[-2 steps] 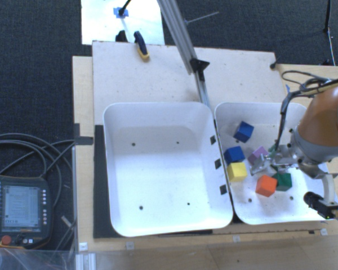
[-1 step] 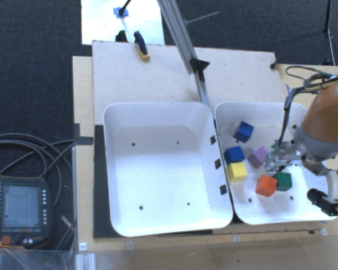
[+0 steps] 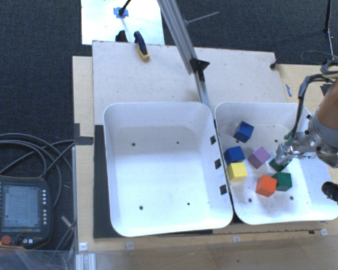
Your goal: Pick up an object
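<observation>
My two-finger claw sits low in the right-hand shallow white plastic bin, toward its right side. Finger state: cannot tell from this angle; the tips blur into a dark green block directly beneath them. Whether that block is between my fingers or merely under them, I can't say.

Other cubes in the same bin: a second green cube just below, touching an orange cube on its left. A lilac cube lies left of my claw. Near the bin's left wall, a yellow cube sits against a blue cube; another blue cube lies farther up.
</observation>
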Motion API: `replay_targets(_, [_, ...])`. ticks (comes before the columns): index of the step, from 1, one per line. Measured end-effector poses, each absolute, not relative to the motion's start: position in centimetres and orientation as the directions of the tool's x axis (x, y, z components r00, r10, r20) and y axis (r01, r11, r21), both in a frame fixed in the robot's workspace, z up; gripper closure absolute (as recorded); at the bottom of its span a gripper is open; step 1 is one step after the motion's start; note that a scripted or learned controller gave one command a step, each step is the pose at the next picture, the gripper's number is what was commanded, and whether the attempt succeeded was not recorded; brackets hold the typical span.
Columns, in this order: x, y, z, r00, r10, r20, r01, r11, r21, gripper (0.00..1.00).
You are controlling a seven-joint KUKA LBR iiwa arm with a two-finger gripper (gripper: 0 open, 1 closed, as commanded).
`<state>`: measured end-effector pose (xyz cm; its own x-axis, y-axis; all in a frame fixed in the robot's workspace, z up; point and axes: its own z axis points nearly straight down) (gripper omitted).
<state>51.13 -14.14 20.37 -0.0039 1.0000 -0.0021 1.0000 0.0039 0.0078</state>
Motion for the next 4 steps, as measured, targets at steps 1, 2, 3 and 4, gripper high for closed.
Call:
replay_targets(1, [51.3,-14.2,21.5,-0.004,1.000,-0.001,1.000,0.004,0.003,1.00])
replay_targets(2, [50.9,-8.0,21.9,-0.011,1.000,0.003,1.000,0.011,0.002,1.00])
replay_targets(3, [51.2,-2.4,21.4,-0.011,1.000,0.003,1.000,0.011,0.002,1.00])
replay_targets(4, [51.7,3.2,23.1,-0.011,1.000,0.003,1.000,0.011,0.003,1.00])
